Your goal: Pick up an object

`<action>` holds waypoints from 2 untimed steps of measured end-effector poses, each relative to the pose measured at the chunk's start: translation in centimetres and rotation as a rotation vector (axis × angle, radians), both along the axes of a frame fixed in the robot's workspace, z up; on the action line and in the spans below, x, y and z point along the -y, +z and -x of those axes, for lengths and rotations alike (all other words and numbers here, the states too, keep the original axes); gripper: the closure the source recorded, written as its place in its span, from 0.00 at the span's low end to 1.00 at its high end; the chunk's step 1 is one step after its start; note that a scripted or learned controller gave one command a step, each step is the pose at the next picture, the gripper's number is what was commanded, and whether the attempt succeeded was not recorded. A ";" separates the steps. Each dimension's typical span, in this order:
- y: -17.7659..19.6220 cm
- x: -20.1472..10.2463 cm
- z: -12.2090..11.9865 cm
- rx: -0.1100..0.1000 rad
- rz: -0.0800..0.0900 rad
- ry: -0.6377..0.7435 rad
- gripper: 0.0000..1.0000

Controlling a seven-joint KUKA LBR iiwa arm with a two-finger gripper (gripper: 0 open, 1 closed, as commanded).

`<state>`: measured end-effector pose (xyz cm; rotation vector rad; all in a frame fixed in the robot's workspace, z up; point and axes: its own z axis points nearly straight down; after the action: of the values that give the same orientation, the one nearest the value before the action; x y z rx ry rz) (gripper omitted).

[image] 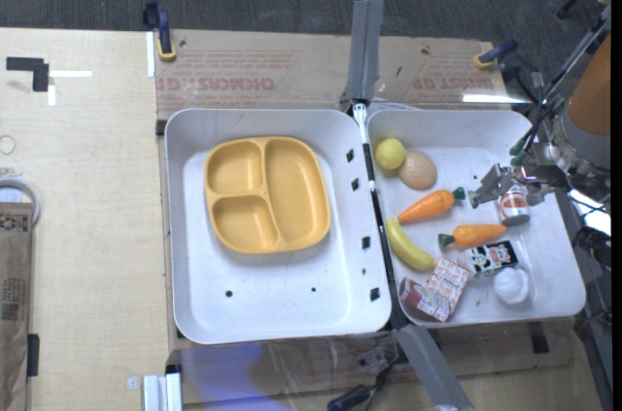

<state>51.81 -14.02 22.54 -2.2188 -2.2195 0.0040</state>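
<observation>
On the bench, the right bin (544,297) is holding toy food; the gripper (507,188), jaws spread, is hovering near its right edge beside a small can (514,205), which it might knock over.

Yellow divided plate (267,195); white bins (194,302); orange carrots (426,207); yellow banana (408,245), lemon (390,154); tan egg (418,170).

Single fixed camera overhead, angled down on both bins (185,234).
</observation>
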 end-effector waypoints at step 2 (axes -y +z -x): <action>-13.4 -4.6 -7.1 0.002 0.000 0.096 0.00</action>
<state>58.86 -9.47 9.11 -2.1114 -2.3243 0.0018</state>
